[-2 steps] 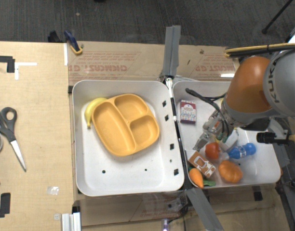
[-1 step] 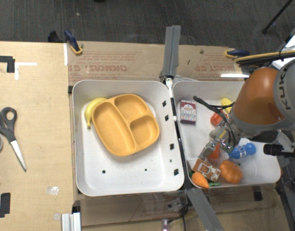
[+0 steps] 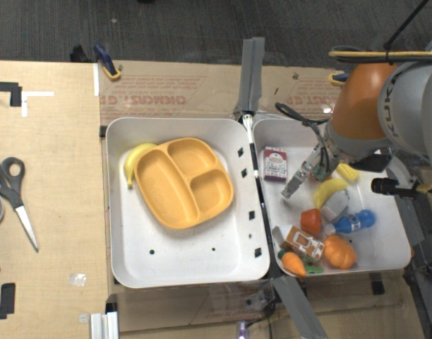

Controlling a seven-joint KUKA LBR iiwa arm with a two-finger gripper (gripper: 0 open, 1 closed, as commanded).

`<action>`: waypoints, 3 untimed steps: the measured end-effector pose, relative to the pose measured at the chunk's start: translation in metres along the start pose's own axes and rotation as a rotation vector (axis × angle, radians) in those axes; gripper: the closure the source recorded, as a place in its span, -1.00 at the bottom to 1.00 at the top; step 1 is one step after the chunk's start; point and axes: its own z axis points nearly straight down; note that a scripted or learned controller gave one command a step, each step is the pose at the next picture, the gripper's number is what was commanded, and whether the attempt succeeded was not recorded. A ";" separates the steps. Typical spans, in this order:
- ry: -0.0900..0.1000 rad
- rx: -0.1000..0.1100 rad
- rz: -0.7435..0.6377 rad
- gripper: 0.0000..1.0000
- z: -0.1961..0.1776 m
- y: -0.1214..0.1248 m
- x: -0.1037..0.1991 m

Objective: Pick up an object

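A: Starting at the near edge of the right shallow white bin (image 3: 403, 263), what lies closest?

B: A small orange carrot toy with a green top (image 3: 295, 263) sits at the near left corner, beside a brown printed snack box (image 3: 305, 241) and a round orange fruit toy (image 3: 340, 252). Just behind them lie a red-orange ball (image 3: 311, 221), a blue and white plastic bottle (image 3: 354, 222) and a yellow banana-shaped toy (image 3: 330, 188). Farther back, apart from the cluster, a small maroon and white carton (image 3: 275, 164) lies flat on bare bin floor.

A: And the two-finger gripper (image 3: 306, 174)?

B: It hangs low over the middle of that bin, between the carton and the banana toy. Its fingers look slightly parted, with nothing between them.

A: Which object seems the sensible target?

B: Probably the carton: it stands alone, so the fingers could straddle its narrow sides without nudging neighbours. The banana toy is nearer the gripper but touches the bottle, and a closing finger may push it aside. Either way, the fingers should descend centred and close only once level with the object.

A: And the left white bin (image 3: 131, 260)?

B: It holds an orange three-compartment plastic plate (image 3: 184, 182) with a yellow banana (image 3: 133, 162) tucked against its far left edge, well away from the arm.
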 end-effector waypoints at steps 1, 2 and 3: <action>0.003 0.003 0.065 -1.00 0.001 -0.042 0.034; 0.001 0.002 0.062 1.00 -0.009 -0.042 0.033; 0.001 0.001 0.188 1.00 -0.117 0.014 0.068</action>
